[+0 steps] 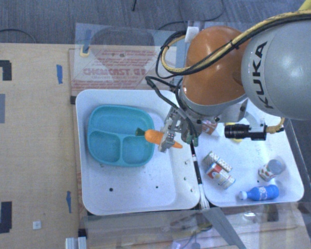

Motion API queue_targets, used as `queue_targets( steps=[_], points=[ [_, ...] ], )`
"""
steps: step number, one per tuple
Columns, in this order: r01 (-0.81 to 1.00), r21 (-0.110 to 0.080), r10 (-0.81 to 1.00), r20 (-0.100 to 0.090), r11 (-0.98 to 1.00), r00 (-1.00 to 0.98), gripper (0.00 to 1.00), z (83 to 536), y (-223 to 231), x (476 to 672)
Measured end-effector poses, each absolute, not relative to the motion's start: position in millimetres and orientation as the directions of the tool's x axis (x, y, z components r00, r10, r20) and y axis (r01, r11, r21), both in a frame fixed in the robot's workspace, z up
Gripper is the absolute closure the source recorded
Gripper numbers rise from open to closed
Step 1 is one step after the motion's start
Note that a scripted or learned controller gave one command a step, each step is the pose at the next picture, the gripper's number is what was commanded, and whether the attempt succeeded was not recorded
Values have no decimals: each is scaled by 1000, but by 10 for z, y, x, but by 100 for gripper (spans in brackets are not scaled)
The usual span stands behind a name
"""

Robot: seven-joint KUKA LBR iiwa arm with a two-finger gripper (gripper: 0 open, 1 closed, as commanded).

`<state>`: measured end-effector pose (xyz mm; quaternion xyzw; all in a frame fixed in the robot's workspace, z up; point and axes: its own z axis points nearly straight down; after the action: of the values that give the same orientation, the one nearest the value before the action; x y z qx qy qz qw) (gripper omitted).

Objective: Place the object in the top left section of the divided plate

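While the gripper [172, 135] hung over the left bin [93, 191], a toy carrot [156, 137] sat clamped between its fingers
Its green end reached the right rim of the teal divided plate [119, 135]; a crushed can [218, 170] and blue bottle [260, 193] lay in the right bin [293, 154]

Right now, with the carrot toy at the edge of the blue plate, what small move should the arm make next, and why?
Probably carry the carrot toy a little further left over the divided plate. The pincer sits at the plate's right rim with the carrot between its fingers, green top just over the rim, orange body hanging outside it. The carrot is not yet above any section, so releasing here would likely miss.
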<state>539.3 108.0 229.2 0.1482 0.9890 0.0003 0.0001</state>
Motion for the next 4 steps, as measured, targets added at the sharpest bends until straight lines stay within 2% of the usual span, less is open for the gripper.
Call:
queue_targets(
  steps=[1, 2, 3, 4],
  points=[
    [-49, 2, -49, 0, 999, -999, 100, 1924, 1281, 5464],
    [-265, 3, -265, -6, 964, -964, 100, 1696, 2077, 5925],
    [-377, 2, -376, -7, 926, -926, 100, 2271, 1916, 6065],
    [-362, 2, -362, -3, 932, -932, 100, 1754, 1633, 5614]
  ],
)
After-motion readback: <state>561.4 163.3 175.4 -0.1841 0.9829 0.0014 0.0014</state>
